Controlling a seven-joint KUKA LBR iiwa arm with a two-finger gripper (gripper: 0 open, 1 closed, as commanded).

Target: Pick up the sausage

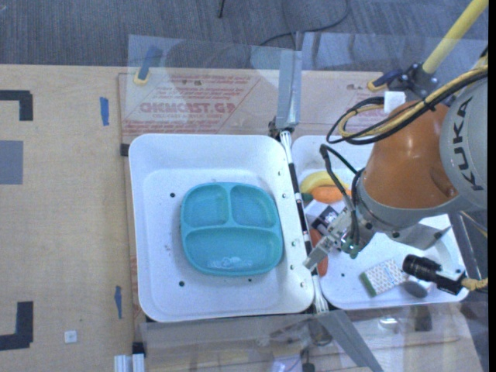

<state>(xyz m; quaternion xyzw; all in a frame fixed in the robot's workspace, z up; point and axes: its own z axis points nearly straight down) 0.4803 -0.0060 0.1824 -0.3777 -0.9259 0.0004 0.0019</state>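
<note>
Teal plastic is being shown in the left white bin (147, 208), where a three-compartment divided plate (231, 229) is lying flat near the middle, well apart from anything the task concerns. Further right, at the rims where the two bins meet, the gripper (329, 242) is being held low over the left edge of the right white bin (434, 301). Just below its tip, a small reddish, rounded piece is being taken for the sausage (322, 264). It is lying on the bin floor close against the left wall. So little of it is exposed that the name is being offered as a judgement only. Whether the claw is apart or together cannot be told, since the tool is being seen from above and partly hidden by the wrist. Nothing is being seen clamped in it. Above the gripper, a yellow banana (318, 181) and an orange item (328, 194), possibly a carrot, are lying side by side near the same wall. Further right, the grey arm with its orange band (407, 161) is covering much of the bin, and a green-speckled block (382, 276) is resting near the front rim. The task is being judged as not yet done. The reach looks close to the sausage, while the grasp and the lift are being left to do.
</note>
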